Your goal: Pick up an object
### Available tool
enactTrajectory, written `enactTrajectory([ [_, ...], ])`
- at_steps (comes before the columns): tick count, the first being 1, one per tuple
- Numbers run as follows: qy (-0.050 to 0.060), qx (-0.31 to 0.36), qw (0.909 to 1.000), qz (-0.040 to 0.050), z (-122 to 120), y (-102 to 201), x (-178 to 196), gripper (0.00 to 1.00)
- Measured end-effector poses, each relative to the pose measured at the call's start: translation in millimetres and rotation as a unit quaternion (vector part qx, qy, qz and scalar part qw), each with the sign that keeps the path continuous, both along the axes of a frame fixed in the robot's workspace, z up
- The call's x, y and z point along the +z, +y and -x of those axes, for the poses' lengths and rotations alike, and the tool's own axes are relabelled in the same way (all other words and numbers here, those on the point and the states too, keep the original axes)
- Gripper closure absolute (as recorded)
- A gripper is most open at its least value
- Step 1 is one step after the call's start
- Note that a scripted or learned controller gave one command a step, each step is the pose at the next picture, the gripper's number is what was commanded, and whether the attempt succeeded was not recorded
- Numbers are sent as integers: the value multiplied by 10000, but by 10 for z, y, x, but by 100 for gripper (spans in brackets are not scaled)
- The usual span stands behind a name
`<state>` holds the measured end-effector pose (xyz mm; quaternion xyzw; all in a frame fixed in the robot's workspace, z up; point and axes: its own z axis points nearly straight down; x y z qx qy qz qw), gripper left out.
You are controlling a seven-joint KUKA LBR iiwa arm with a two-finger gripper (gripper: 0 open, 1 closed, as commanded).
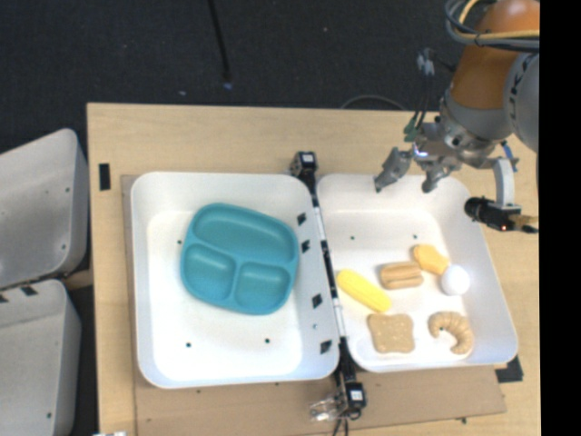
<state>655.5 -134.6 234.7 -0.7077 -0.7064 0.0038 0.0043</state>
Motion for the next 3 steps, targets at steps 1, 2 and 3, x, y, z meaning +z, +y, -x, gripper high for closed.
enactTrajectory([
  [1,-65,11,10000,5,-25,3,80,0],
  [2,-40,8,10000,12,-52,5,-548,0],
  [3,-44,-4,10000,15,-31,-58,-983,0],
])
